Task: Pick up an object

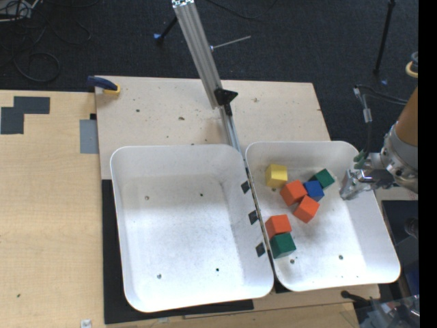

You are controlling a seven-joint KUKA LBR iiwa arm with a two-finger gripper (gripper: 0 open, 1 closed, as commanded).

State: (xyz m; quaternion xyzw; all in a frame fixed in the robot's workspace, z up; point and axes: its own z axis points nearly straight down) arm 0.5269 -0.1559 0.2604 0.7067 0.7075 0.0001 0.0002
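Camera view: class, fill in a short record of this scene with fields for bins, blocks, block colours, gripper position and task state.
bins: left bin and right bin, side by side
blocks: seven, all in the right bin
colours: yellow block, three orange, two green, blue block
gripper position: gripper over the right bin's right side, right of the blocks
task state: no block lifted yet
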